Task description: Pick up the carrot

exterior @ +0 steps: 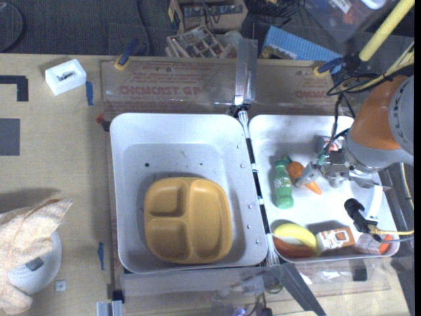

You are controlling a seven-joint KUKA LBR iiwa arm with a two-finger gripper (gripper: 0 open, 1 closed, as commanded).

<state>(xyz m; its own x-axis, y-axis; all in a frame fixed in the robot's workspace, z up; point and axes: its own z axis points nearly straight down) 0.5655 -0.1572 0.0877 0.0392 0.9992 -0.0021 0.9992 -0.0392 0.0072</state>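
Note:
The carrot (298,170) is a small orange piece lying in the right bin (266,137), just right of a green bottle (283,185). Its pointed tip pokes out lower right, near the middle of the bin. My gripper (320,176) hangs low right over the carrot, and grey parts of it cover the carrot's middle. Whether the carrot is gripped is hidden by the gripper body. The arm with its orange band (371,120) reaches in from the right.
The left bin (125,143) holds a yellow divided plate (187,218). Along the right bin's front wall lie a banana (295,232), a red item (287,245) and an orange-and-white packet (337,238). A white box (65,76) and a cloth (29,226) sit on the bench at the left.

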